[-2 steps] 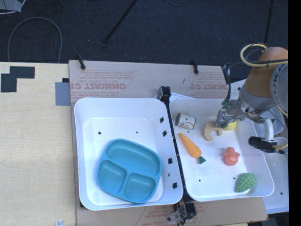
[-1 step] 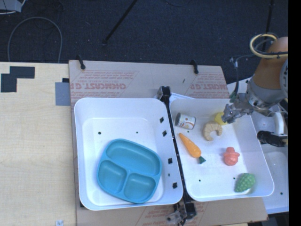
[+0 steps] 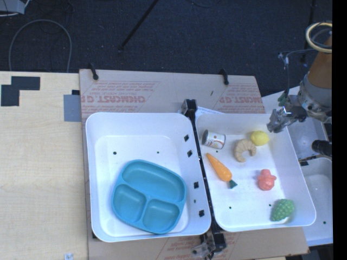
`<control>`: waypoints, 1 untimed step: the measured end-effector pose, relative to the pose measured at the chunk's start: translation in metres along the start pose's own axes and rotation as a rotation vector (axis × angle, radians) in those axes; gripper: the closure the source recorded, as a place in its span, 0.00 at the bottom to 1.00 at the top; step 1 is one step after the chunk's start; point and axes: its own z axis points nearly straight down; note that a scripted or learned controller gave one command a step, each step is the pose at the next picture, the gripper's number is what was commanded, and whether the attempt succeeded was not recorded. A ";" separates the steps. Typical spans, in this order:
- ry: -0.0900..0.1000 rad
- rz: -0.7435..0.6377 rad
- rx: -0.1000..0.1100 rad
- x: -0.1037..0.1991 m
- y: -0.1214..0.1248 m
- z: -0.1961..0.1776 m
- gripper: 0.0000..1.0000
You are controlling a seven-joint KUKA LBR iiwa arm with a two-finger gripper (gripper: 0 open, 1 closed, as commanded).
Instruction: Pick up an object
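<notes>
Green toy (image 3: pixel 282 209) at right bin's (image 3: pixel 303 186) near corner | pink toy (image 3: pixel 265 180) beside it | carrot (image 3: pixel 219 168), croissant (image 3: pixel 245 149), can (image 3: pixel 214 140), lemon (image 3: pixel 259 138) mid-bin | blue divided plate (image 3: pixel 148 196) in left bin (image 3: pixel 95 161) | gripper (image 3: pixel 277 120) over right bin's far right rim, near lemon, nothing visibly held, finger gap unclear

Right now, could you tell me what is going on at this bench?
A KUKA arm reaches in from the right, its gripper at the upper right edge of the right bin, holding nothing I can see. In that bin lie a small can, a croissant, a lemon, a carrot, a pink toy and a green bunch of grapes. The left bin holds a blue divided plate. Nothing has been picked up yet.
</notes>
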 end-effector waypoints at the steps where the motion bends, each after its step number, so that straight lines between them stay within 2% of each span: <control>1: 0.001 -0.002 0.000 0.009 0.002 -0.047 1.00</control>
